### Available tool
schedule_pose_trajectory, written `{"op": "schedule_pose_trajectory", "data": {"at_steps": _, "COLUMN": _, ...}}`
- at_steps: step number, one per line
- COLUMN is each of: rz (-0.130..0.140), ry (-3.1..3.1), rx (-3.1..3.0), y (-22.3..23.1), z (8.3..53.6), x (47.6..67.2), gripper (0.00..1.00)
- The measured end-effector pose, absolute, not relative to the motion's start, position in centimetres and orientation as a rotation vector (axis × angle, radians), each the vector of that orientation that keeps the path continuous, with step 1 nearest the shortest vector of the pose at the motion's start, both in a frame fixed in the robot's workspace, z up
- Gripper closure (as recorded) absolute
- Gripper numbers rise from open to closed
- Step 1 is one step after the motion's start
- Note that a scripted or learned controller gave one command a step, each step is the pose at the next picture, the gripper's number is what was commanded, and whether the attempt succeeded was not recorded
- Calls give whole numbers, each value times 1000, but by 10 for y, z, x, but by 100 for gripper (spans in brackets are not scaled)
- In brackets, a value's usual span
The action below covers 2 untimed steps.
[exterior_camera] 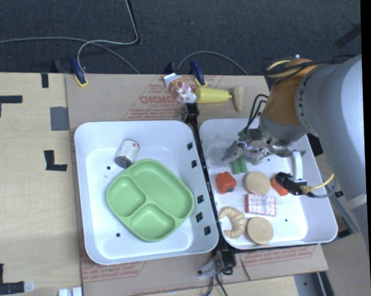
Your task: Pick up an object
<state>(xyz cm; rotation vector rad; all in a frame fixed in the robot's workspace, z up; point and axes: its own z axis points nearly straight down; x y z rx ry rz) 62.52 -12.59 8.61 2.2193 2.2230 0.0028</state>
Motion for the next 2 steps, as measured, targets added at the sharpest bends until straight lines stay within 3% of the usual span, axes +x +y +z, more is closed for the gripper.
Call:
{"op": "schedule_pose_trajectory", "data": {"at_steps": 1, "rz": 2, "ry": 2221, "rx": 2215, "y": -127, "z": 97, "x": 626, "gripper": 100}}
{"op": "schedule_pose_trajectory", "data": {"at_steps": 2, "rz": 1, "ry": 2224, "rx": 2218, "y": -65, "z": 185, "x": 622, "gripper": 100}}
